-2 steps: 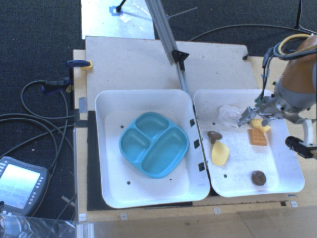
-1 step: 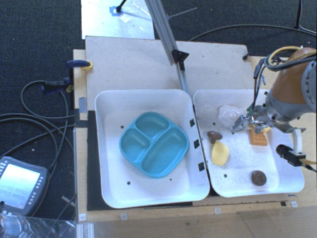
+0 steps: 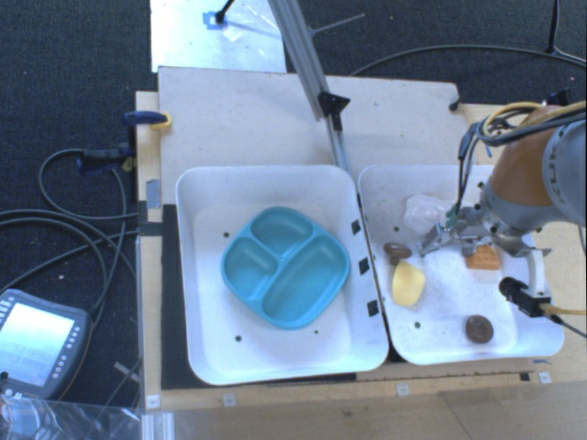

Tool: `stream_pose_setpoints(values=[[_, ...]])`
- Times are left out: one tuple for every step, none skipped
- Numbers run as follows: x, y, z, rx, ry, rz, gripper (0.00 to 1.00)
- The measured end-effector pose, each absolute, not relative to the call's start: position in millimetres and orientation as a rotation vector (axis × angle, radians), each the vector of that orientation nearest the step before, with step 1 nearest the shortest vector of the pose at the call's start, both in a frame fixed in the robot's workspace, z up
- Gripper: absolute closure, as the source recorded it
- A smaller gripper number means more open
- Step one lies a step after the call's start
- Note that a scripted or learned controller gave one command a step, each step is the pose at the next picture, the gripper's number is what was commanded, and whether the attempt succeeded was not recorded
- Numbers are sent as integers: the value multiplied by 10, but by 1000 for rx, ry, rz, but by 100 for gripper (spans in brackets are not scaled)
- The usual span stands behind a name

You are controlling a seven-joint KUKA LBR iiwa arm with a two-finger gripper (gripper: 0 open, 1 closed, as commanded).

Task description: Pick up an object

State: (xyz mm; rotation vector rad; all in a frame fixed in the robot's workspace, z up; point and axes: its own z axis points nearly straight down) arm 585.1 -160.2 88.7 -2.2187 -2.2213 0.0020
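Observation:
The right bin (image 3: 541,342) holds several small things: a yellow piece (image 3: 408,283), a small brown lump (image 3: 396,251), a clear crumpled item (image 3: 424,211), an orange block (image 3: 483,259) and a round brown piece (image 3: 478,328). My gripper (image 3: 451,234) is low over the middle of this bin. It sits just left of the orange block and right below the clear item. The wrist hides part of the orange block. Nothing can be seen held in it.
A blue divided plate (image 3: 286,266) lies in the left bin (image 3: 197,337). A slanted metal pole (image 3: 307,53) runs down to the wall between the bins. Cables and a pendant (image 3: 37,337) lie off the bench at left.

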Motion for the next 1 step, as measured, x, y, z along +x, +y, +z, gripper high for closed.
stream_pose_setpoints(values=[[5868,-1605,1021,-2223,-2224,-4,100]])
